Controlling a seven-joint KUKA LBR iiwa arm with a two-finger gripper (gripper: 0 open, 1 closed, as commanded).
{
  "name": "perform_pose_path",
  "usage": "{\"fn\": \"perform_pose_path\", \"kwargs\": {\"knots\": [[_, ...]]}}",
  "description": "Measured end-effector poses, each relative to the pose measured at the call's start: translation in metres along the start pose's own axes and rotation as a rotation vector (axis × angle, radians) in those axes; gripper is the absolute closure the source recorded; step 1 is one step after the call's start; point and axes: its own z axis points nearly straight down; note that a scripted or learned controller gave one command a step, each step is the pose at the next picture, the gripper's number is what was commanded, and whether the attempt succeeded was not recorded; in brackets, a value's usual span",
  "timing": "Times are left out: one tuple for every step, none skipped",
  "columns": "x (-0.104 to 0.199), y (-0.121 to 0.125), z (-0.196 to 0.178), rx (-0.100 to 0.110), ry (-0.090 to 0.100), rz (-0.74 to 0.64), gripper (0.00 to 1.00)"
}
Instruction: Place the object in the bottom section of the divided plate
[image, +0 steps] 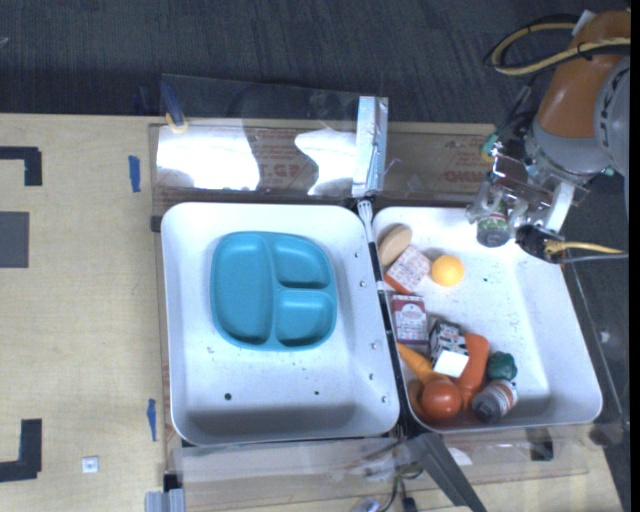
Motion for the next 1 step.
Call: {"fn": "perform_pose_path", "kwargs": {"knots": [[0.0996,-0.0701,0.0278,0.007,0.000,0.280,1.00]]}}
